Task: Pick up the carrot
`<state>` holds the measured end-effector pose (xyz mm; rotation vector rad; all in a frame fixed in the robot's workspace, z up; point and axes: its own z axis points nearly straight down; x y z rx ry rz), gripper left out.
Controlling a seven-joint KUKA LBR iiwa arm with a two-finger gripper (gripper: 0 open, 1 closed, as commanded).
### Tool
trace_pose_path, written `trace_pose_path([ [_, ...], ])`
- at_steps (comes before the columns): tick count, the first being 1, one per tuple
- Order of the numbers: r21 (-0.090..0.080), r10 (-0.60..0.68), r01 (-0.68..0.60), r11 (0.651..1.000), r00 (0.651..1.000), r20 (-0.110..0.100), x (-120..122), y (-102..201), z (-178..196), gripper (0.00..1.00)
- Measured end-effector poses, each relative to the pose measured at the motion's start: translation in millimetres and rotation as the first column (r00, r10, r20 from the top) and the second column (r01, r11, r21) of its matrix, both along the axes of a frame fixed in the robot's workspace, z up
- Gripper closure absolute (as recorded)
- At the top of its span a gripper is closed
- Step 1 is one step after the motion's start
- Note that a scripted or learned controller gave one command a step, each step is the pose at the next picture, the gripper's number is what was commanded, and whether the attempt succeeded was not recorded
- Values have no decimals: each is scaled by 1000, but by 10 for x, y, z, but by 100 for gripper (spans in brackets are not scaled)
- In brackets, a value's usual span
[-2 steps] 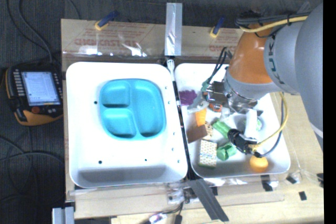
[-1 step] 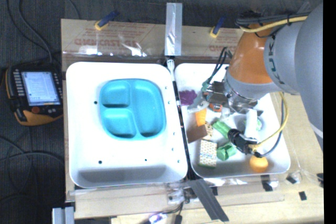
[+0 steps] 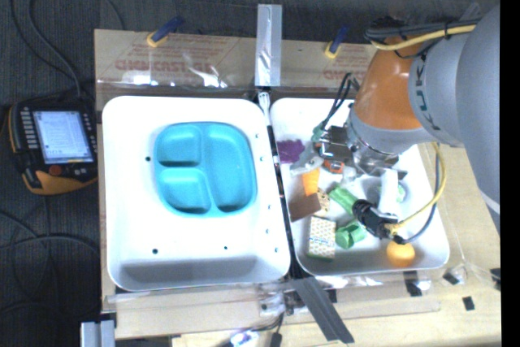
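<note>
A small orange piece, taken to be the carrot (image 3: 311, 180), is seen in the right bin (image 3: 435, 249), near its left wall, below a purple item (image 3: 289, 149) and above a brown block (image 3: 302, 206). It lies just left of the end effector (image 3: 331, 149), which is lowered into the bin; whether it is touched cannot be told. The grey arm (image 3: 455, 69) is reached in from the right, its orange band (image 3: 388, 89) above the wrist. How far the end effector is parted cannot be told.
</note>
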<state>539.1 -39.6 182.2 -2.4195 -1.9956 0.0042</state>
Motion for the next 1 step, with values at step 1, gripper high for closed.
trace_pose_path([
  [1, 0, 0, 0, 1000, 1000, 0, 0, 0, 0, 0],
])
